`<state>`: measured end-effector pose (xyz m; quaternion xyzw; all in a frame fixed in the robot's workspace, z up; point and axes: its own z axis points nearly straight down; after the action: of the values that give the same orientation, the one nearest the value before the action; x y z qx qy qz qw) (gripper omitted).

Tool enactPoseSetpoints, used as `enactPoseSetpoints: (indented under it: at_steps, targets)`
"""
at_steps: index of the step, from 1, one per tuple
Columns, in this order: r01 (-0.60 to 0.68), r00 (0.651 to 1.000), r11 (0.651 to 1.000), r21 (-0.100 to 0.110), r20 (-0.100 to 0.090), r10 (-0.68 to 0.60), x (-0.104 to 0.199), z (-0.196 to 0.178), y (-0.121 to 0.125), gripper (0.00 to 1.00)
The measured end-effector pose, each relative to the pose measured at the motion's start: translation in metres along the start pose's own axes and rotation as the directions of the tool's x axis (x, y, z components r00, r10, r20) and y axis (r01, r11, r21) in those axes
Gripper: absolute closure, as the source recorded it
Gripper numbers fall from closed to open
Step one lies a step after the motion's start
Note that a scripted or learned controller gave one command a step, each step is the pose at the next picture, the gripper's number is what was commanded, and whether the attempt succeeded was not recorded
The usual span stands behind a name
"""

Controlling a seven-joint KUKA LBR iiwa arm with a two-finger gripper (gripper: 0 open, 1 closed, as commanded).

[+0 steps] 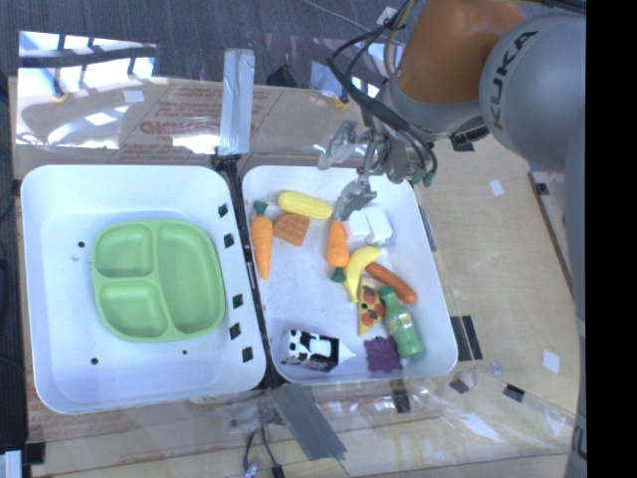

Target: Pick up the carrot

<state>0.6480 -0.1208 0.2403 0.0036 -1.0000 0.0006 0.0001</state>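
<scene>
Two orange carrots lie in the right bin (428, 267). One carrot (262, 247), with a green top, lies lengthwise near the bin's left wall. A shorter carrot (338, 244) lies in the middle, touching a yellow banana (358, 267). My gripper (344, 179) hangs over the bin's far part, just above and behind the shorter carrot. It is open, with nothing between its fingers. The lower fingertip (350, 203) points down toward the shorter carrot's far end.
The right bin also holds a corn cob (305, 205), a waffle piece (292, 229), white blocks (373, 225), a pizza slice (370, 307), a green bottle (402, 329), purple grapes (380, 353) and a cow-print carton (313, 350). A green divided plate (159, 279) sits in the left bin (50, 267).
</scene>
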Motion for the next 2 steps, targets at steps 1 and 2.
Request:
enactPoseSetpoints:
  at_steps: [1, 2]
  targets:
    - [0.205, 0.979, 0.979, 0.000, 0.009, -0.205, 0.029, 0.139, -0.009, 0.00]
    - [0.211, 0.977, 0.977, 0.003, 0.019, -0.211, 0.025, 0.126, -0.007, 1.00]
